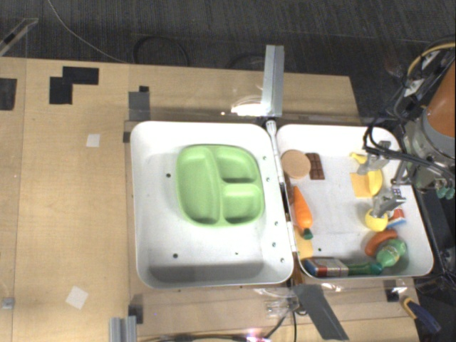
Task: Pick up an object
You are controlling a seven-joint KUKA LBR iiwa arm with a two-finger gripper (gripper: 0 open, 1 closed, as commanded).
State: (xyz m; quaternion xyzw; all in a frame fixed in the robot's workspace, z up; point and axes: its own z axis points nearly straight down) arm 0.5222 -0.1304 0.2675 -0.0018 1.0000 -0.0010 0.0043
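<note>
Camera view: I see the gripper (387,204) low over the right bin (335,219), beside a yellow toy (375,221); jaw state I cannot tell. Carrot (302,209) lies along the bin's left wall. Green divided tray (218,184) sits in the left bin (157,212).

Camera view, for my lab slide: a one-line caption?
Grey arm's gripper hovers over toy food in the right white bin; a green sectioned plate fills the left bin.
</note>
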